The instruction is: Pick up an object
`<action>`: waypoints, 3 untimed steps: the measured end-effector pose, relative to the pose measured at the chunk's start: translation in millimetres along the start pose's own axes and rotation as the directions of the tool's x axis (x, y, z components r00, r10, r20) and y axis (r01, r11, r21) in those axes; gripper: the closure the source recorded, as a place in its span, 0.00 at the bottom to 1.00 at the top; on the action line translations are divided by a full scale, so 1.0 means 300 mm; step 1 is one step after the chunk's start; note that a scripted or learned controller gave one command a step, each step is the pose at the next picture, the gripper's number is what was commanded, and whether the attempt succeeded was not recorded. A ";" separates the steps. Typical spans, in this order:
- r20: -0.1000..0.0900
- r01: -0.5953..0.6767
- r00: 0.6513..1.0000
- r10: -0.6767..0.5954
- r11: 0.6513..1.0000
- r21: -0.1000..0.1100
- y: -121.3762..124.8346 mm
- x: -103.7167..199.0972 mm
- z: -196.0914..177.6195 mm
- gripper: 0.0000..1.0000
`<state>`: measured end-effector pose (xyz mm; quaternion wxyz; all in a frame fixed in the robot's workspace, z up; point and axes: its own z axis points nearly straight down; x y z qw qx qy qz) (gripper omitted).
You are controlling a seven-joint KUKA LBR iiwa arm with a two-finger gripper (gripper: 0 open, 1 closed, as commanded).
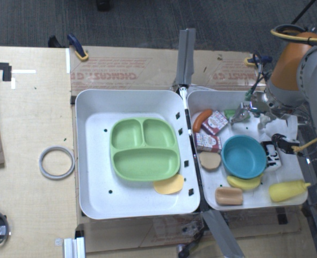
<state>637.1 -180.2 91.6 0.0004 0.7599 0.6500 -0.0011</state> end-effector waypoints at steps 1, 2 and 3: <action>0.000 0.000 1.000 0.000 1.000 0.000 0.000 0.000 0.000 0.00; -0.002 0.122 0.993 -0.122 0.993 0.000 -0.156 0.071 -0.001 0.00; -0.003 0.061 0.998 -0.061 0.998 0.001 -0.180 0.057 0.001 0.00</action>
